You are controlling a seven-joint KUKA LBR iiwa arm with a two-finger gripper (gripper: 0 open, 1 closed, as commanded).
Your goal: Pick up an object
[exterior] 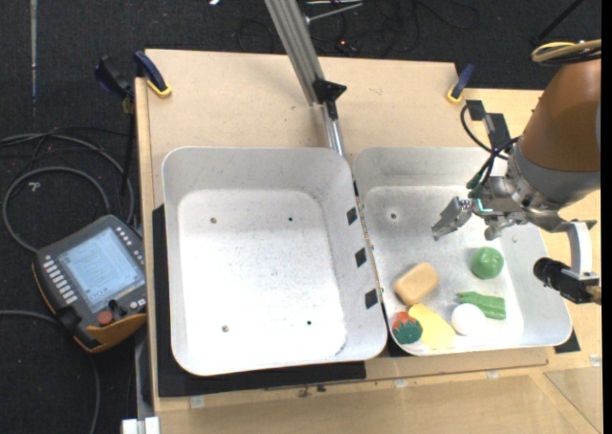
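Fingers [457,216] spread, empty; round green ball [486,263] just beside.

1. Overall exposure even and bright; diffuse overhead light, no single hard source evident.
2. The two shallow white plastic bins [258,260] read near-white, with mild glare on the far wall of the right one; speckled grime on the floors remains legible.
3. Shadows soft and short: a faint one under the grey metal gripper [457,216], thin dark rims beneath the small objects at the near right.
4. The pale wooden bench top [239,102] is evenly lit; the dark floor on the left falls off to near black and loses detail.
5. Focus acceptable throughout; fine edges slightly soft, with compression noise.
6. Straight bench edges show little bowing.
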